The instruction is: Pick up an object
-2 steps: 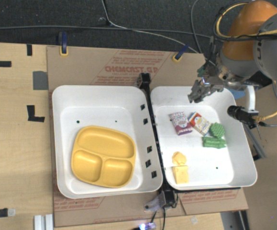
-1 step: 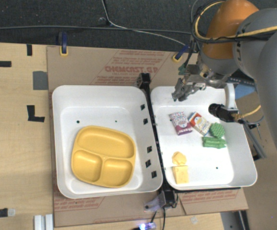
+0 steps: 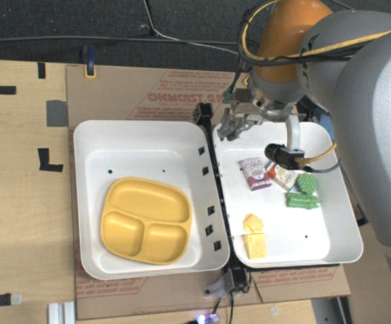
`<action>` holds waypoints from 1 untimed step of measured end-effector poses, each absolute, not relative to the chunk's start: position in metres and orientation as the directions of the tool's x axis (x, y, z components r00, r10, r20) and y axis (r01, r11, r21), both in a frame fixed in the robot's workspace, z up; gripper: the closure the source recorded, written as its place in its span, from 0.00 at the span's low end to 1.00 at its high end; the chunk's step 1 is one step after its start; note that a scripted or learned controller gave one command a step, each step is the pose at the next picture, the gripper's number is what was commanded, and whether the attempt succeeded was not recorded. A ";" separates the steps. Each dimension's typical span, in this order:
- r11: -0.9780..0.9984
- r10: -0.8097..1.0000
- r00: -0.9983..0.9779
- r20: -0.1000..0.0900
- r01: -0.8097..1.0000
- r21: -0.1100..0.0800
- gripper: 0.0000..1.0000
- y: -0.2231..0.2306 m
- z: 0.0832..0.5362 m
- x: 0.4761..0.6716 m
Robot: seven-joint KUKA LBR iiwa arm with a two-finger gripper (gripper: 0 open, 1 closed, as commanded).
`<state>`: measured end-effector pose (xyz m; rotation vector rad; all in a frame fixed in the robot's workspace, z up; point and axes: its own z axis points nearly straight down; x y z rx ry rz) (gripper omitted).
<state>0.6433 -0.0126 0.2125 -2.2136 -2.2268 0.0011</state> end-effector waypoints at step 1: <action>0.007 1.000 -0.007 0.001 1.000 0.000 1.00 0.041 0.227 0.648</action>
